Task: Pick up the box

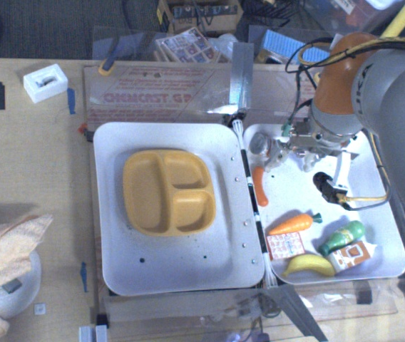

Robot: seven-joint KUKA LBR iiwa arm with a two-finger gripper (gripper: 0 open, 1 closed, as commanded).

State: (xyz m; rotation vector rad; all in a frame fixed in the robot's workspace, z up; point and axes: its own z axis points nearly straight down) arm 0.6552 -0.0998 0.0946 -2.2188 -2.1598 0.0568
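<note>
Box [286,246] lay flat near the right bin's [395,258] front edge, between carrot [291,224] and banana [309,264]. Gripper [282,147] hung over the bin's back-left corner, well apart from it.

Two white bins sit side by side on the counter [24,177]. The left bin [117,262] carries a yellow divided tray [168,191]. In the right bin [381,258], the claw [277,148] hangs at 11 o'clock, just above a small red piece [259,185]. Toward 6 o'clock cluster a carrot [291,224], a red-printed box [286,246], a banana [309,264], a green bottle [344,236] and an orange-and-white carton [352,255].
</note>
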